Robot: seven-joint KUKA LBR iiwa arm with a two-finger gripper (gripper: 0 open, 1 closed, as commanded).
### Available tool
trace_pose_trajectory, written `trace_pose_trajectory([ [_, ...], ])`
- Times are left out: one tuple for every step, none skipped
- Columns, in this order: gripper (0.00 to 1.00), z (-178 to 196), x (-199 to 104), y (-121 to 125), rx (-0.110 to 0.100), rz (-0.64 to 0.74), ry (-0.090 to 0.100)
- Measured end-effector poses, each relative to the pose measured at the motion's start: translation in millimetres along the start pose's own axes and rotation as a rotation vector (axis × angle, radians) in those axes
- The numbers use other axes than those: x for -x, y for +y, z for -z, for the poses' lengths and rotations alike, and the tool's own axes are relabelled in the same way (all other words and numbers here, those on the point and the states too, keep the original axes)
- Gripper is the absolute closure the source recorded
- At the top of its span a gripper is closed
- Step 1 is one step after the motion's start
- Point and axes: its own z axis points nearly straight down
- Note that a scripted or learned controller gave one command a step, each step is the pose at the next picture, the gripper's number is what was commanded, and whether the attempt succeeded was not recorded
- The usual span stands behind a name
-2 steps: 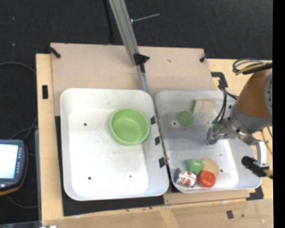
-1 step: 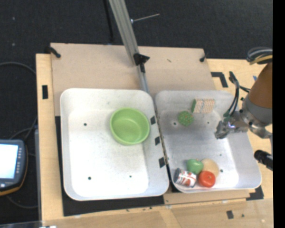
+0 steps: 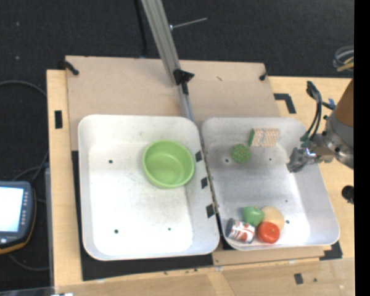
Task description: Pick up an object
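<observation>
Arm (image 3: 342,125) cut off at right edge; just the wrist part shows. End effector (image 3: 298,160) small and dark at the right bin's (image 3: 308,196) rim, finger state can't be made out. Handheld screen unit (image 3: 6,217) cut by left edge. Metal post (image 3: 163,39) runs off the top. Near-corner pile: cream ball (image 3: 274,214) partly behind red ball (image 3: 269,232); can (image 3: 240,232) label too small to read. Worktop (image 3: 58,165) cut at bottom.

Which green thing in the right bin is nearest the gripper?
The green ball up by the sponge; the other green piece sits in the near-corner cluster, farther from the gripper.
</observation>
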Motion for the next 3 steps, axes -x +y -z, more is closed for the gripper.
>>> trace_pose_trajectory([
  [1.0,54,2,2,0.001,0.001,-0.001],
  [1.0,63,-51,7,-0.003,0.005,0.003],
  [1.0,60,-95,7,-0.006,0.004,0.003],
])
